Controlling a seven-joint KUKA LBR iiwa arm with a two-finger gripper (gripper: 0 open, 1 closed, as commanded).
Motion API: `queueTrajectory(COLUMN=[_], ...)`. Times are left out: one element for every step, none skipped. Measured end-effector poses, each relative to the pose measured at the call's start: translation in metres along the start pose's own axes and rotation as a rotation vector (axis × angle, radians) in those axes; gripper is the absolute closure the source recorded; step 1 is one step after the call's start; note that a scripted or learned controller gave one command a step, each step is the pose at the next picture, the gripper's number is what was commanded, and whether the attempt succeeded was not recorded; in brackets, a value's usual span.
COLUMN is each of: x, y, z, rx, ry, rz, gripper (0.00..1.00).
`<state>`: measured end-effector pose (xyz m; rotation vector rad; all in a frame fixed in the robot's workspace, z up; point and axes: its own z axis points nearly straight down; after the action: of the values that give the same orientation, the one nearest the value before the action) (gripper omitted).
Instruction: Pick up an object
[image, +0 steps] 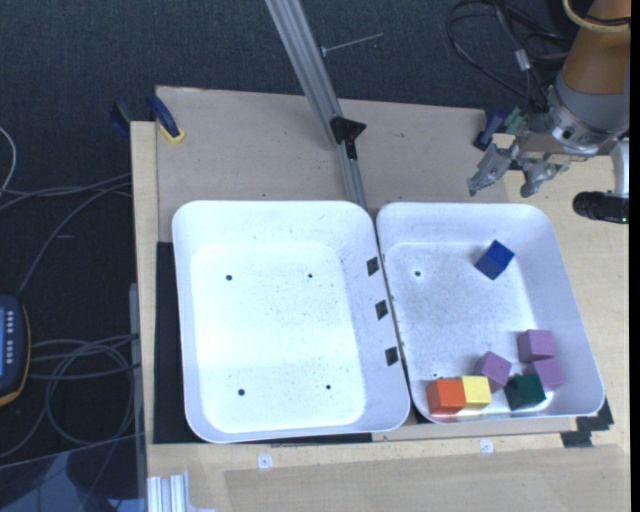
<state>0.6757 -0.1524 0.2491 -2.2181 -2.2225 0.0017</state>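
**Jaws hanging above the right bin's far edge, blocks lying below**

The arm (598, 60) is reaching in from the upper right, its orange band sitting above the grey wrist. The jaws (510, 172) are hanging over the bare surface (260, 150) just past the far rim of the right bin (570, 300), and they are standing spread, with nothing showing between the two fingers.

The blocks are all lying in the right bin. A blue block (494, 259) is sitting alone near the far side, tilted on a corner, the nearest of them to the jaws yet clearly apart from them. The rest are crowding the near right corner: an orange block (447, 394) is touching a yellow block (476, 390) on its right, and a green block (524, 391) is sitting just beside the yellow one. Three purple blocks are gathering around them: one (494, 365) just behind the yellow, one (537, 345) farther back, and one (549, 373) pressing against the green block's far right side.

The left bin (190, 300) is lying beside the right one, the two rims meeting in the middle. A slanting metal rail (315, 80) is crossing the surface behind the bins, and cables (60, 350) are trailing on the floor at the left.
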Motion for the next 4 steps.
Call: queueTrajectory(x=[0.0, -0.009, -0.016, -0.015], y=[0.0, 0.001, -0.006, -0.006], z=[0.0, 0.048, 0.104, 0.152], rx=[0.001, 0.004, 0.006, 0.004], ry=[0.0, 0.0, 0.001, 0.0], rz=[0.0, 0.002, 0.003, 0.001], gripper=[0.0, 0.0, 0.0, 0.0])
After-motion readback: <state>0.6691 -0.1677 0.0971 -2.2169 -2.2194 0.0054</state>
